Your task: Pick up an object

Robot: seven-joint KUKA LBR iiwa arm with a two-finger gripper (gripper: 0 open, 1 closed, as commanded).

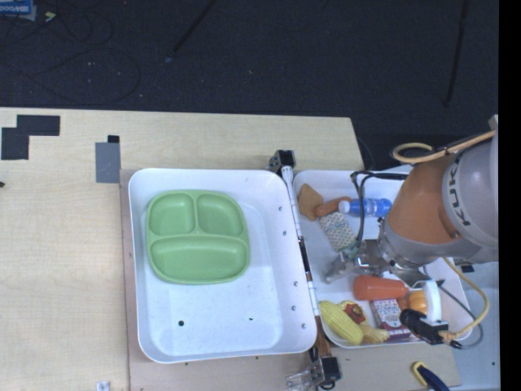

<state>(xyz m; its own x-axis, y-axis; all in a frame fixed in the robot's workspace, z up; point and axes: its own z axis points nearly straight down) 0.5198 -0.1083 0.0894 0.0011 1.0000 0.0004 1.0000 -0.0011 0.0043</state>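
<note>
While the grey arm with its orange band (419, 202) hangs over the right white bin (313, 177), its gripper (352, 261) sits low among the clutter, fingers' spread impossible to tell. A red-orange oblong toy (379, 287) lies just beside it, near yellow plastic corn (342, 321).

- The grey arm (476, 198) reached in from the right, its orange band (423, 202) above the wrist.
- The gripper (346, 261) pointed down and left, low over the right-hand side.
</note>
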